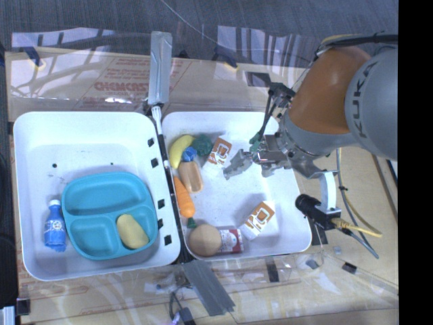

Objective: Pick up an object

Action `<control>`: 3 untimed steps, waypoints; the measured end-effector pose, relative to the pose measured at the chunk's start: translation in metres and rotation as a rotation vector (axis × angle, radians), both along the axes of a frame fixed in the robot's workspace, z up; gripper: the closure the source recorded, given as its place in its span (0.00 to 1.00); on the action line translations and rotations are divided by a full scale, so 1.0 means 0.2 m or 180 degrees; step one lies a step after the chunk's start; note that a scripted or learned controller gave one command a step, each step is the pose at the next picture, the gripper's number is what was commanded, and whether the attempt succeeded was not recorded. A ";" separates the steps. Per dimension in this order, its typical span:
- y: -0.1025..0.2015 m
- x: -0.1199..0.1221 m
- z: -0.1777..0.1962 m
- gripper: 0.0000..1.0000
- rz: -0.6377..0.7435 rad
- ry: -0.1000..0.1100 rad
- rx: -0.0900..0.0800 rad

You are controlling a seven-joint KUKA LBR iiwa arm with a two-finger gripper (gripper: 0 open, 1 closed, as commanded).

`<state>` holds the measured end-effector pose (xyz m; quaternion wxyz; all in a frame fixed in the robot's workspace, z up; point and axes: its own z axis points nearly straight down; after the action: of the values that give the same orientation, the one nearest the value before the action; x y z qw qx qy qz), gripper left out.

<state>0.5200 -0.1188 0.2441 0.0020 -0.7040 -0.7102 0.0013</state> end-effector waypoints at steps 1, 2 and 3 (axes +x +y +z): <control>-0.06 0.29 -0.60 0.00 -0.0049 0.0038 0.0003; -0.03 0.58 -0.73 0.00 0.0111 0.0006 0.0002; -0.03 0.58 -0.67 1.00 0.0120 0.0003 0.0002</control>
<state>0.6363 -0.1242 0.1102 0.0026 -0.6905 -0.7234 0.0014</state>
